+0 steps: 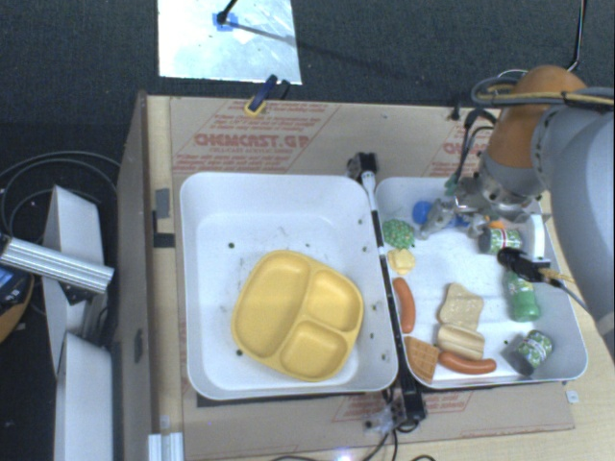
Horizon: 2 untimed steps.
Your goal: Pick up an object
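Observation:
The right bin (575,349) holds several toy foods. A small blue object (423,211) lies at its back left, with a green broccoli-like piece (398,231) and a yellow piece (402,259) in front of it. A red sausage (405,305), toast slices (461,307), a waffle piece (421,355) and a second sausage (467,362) lie towards the front. A green bottle (524,299), a grey can (529,350) and a small labelled can (502,236) sit on the right. My gripper (448,209) hangs low over the bin's back, just right of the blue object.
In the left bin (207,257) lies a yellow divided plate (298,313). The grey arm (577,161) covers the right bin's back right corner. A blue and yellow clip (266,94) sits on the cardboard behind the bins. Cables and white boxes (67,257) stand left of the bench.

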Available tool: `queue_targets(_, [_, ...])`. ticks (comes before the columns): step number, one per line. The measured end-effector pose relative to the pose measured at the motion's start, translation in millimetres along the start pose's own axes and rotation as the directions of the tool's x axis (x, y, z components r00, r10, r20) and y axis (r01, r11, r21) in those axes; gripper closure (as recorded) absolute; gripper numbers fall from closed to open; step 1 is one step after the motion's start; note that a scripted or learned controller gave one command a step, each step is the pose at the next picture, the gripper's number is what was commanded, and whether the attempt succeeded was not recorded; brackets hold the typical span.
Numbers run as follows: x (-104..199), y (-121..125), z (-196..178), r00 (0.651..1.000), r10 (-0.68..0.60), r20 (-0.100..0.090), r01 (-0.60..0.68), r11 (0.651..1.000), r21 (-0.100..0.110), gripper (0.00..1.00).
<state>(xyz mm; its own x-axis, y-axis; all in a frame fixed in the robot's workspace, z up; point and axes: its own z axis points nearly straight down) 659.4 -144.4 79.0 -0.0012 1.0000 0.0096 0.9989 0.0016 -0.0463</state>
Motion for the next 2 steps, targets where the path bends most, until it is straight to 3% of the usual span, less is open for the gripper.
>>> queue_targets(1, [-35.1,5.8,-54.0,1.0,0.0,0.011,0.001,0.999,-0.043,0.0])
queue_targets(2, [-53.9,-4.9,-4.3,1.0,-0.008,-0.005,0.008,0.999,-0.042,0.0])
